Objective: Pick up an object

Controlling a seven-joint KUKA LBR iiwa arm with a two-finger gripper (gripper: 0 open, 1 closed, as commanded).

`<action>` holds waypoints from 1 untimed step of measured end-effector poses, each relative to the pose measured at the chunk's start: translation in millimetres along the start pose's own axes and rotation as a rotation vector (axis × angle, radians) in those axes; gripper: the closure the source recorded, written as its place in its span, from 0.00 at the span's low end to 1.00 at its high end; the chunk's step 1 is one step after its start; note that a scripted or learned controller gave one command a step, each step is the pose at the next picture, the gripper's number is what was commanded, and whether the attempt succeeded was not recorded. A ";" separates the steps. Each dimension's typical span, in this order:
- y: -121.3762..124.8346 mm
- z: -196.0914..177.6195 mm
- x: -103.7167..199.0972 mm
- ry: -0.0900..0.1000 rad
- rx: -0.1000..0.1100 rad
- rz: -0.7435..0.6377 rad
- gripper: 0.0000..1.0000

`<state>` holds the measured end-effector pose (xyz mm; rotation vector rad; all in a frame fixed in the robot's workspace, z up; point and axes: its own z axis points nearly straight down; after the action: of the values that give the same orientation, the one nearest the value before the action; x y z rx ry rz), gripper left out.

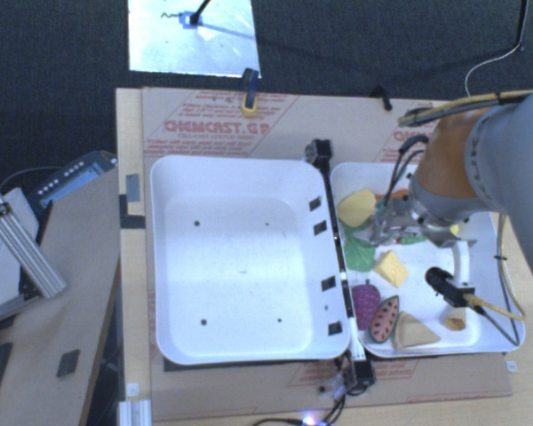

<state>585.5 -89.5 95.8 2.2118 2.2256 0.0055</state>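
Hangs low in the right bin (489,238) with the hand (384,229) just beside the yellow ball (356,207) and green piece (359,256), seemingly lining up a pick; grip state impossible to tell

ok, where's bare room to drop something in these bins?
The left bin has bare floor wall to wall. The right bin is crowded: yellow ball, green piece, cheese wedge, purple piece and the gripper. A small bare patch lies beside its right wall.
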 end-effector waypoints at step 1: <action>-103.7 4.8 3.1 0.002 0.014 0.009 1.00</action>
<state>481.8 -87.0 90.4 2.2294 2.2240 -0.0073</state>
